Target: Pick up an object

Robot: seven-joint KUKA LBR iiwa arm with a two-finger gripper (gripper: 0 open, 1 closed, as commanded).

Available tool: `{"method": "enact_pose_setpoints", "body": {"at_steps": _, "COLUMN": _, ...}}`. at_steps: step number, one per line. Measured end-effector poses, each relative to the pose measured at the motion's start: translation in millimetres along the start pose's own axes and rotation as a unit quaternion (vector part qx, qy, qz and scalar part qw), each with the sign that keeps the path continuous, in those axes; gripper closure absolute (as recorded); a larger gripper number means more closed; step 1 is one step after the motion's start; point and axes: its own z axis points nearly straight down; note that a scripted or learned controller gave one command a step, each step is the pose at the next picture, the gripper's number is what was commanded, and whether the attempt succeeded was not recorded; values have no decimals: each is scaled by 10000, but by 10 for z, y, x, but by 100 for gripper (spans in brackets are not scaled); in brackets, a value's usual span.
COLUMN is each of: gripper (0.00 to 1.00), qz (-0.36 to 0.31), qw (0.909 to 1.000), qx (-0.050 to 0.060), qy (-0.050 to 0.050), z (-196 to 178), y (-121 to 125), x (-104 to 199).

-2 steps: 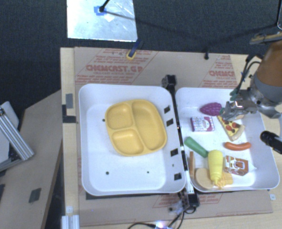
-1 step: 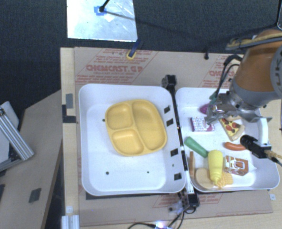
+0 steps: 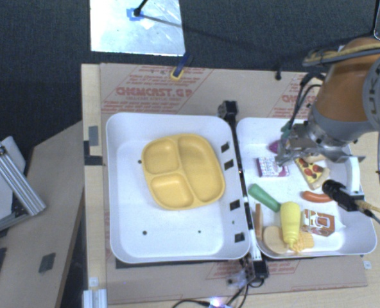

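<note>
My gripper [image 3: 284,151] hangs low over the upper middle of the right bin [image 3: 363,239]. It is just above and to the right of a small purple and white packet [image 3: 266,167]. A toy pizza slice [image 3: 312,172] lies right beside it on the right. Lower in the bin lie a green cucumber [image 3: 263,197], a red sausage [image 3: 315,197], a yellow mustard bottle [image 3: 291,221], a small brown and white carton [image 3: 320,222] and a round bread piece [image 3: 272,239]. I see nothing held in the gripper.
A yellow divided plate [image 3: 182,171] lies in the left bin [image 3: 122,236]. A black divider [image 3: 236,172] runs between the bins. The arm's grey body with its orange band [image 3: 347,88] covers the right bin's upper right corner.
</note>
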Motion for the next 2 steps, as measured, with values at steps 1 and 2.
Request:
{"method": "enact_pose_setpoints", "body": {"at_steps": 1, "gripper": 100, "qz": 26, "qw": 10000, "qx": -1, "qy": -2, "z": 8, "y": -7, "x": -90}}
{"method": "enact_pose_setpoints", "body": {"at_steps": 2, "gripper": 100, "qz": 7, "qw": 10000, "qx": 1, "qy": 3, "z": -73, "y": -95, "x": 3}}
